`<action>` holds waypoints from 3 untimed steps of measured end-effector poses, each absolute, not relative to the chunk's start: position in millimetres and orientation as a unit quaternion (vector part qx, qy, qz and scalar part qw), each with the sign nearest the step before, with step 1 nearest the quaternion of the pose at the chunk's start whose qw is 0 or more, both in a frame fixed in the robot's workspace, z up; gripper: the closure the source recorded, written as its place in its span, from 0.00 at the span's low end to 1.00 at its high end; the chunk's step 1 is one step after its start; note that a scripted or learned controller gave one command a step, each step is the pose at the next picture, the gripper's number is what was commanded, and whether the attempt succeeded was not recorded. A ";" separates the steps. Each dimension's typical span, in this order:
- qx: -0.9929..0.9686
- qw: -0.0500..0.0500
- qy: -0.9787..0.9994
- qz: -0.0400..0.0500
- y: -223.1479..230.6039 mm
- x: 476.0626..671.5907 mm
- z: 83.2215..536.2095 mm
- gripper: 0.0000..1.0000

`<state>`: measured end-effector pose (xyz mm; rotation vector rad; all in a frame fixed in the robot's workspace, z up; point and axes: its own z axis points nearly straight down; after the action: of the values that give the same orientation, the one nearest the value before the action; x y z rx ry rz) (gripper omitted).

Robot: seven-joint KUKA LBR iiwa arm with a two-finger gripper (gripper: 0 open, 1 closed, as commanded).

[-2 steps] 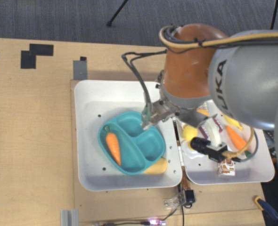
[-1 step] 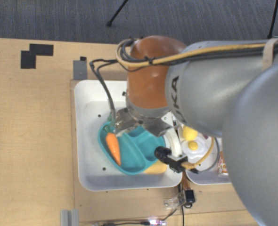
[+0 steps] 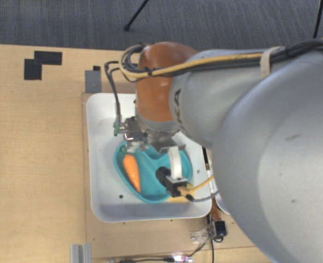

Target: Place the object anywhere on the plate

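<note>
An orange carrot lies on the left half of a teal plate, pointing toward the bin's front. The plate sits in the left white bin. My gripper hangs low over the middle of the plate, just right of the carrot, below the orange wrist band. The carrot lies apart from the gripper on the plate's surface. The arm's body hides the right part of the plate.
The large grey arm covers the right side of the view and the second bin. Yellow and black cables trail from the wrist over the bin's front right corner. Wooden bench extends to the left.
</note>
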<state>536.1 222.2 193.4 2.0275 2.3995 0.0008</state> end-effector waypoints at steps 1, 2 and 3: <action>0.644 0.000 0.765 0.000 176.8 537.7 150.9 1.00; 0.630 0.000 0.776 0.000 175.4 494.1 176.0 1.00; 0.630 0.000 0.776 0.000 175.3 494.1 175.9 0.00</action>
<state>494.1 175.3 175.9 1.9805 2.4391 0.0009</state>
